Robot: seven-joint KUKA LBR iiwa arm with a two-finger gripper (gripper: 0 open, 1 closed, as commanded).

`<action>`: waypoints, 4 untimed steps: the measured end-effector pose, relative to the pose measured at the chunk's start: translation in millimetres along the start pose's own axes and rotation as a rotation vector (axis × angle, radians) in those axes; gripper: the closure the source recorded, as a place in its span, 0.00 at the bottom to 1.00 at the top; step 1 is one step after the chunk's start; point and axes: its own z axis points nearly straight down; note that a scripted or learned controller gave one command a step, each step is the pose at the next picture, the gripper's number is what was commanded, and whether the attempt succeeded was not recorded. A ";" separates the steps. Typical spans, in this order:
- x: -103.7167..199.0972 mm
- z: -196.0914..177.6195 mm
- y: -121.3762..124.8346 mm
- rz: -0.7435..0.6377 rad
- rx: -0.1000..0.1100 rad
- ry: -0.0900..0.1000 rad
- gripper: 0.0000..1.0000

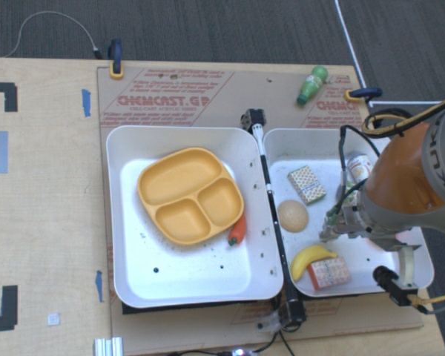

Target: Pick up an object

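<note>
From the camera view, the end effector [332, 227] hangs low in the right white bin [423, 273], just above the yellow plastic banana [310, 259] and beside the tan egg [292, 216]; whether it is released or clenched cannot be told. Best centre squarely over the banana before descending.

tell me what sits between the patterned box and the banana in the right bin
In the camera view, a tan egg lies between the patterned box and the banana.
</note>
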 end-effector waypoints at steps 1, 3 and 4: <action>0.1 0.1 -0.1 0.000 0.000 0.000 0.00; 4.5 10.9 -4.2 -0.002 0.016 0.012 0.00; 2.9 10.7 -3.9 -0.005 0.017 0.015 0.00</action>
